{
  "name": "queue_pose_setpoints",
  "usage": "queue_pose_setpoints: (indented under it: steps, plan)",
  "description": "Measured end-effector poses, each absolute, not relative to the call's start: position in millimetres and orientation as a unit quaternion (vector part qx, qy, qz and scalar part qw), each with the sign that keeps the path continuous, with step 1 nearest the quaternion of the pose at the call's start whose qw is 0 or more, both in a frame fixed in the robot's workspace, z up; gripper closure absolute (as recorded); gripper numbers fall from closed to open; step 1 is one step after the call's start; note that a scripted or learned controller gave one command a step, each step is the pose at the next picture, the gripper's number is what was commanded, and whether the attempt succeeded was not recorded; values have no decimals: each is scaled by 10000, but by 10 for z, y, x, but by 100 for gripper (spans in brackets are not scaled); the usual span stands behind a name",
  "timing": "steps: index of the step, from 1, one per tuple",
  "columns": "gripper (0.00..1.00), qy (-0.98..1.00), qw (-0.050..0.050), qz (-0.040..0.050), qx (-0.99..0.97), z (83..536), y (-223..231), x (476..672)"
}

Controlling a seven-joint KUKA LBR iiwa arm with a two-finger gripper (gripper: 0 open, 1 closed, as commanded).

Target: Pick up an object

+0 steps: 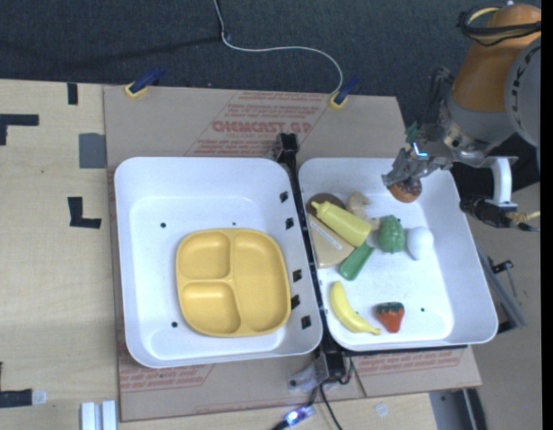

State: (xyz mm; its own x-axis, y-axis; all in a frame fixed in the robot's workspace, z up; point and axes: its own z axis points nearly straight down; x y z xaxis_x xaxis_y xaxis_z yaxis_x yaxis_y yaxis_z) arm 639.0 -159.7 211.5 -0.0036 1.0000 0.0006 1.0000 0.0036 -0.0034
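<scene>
Gripper (407, 179) over the right bin's (455, 330) far right corner, a small brown object (404, 189) at its fingertips.

You see the brown thing between the closed fingers, apparently gripped. The other pieces lie in this bin (clustered at its left side): yellow bottle (341, 222), broccoli (390, 234), green pepper (356, 260), white egg (420, 242); banana (350, 310) and strawberry (390, 315) near the front edge. A yellow divided plate (232, 281) sits mid left bin (137, 240).
</scene>
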Motion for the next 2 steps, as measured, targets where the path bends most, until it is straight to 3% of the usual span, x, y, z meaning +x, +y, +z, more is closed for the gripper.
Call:
queue_pose_setpoints:
  steps: [1,2]
  plan:
    - [100,-7088,13,7,-7054,2192,-1077,6280]
    - [100,-7091,22,12,-7051,2104,-553,6030]
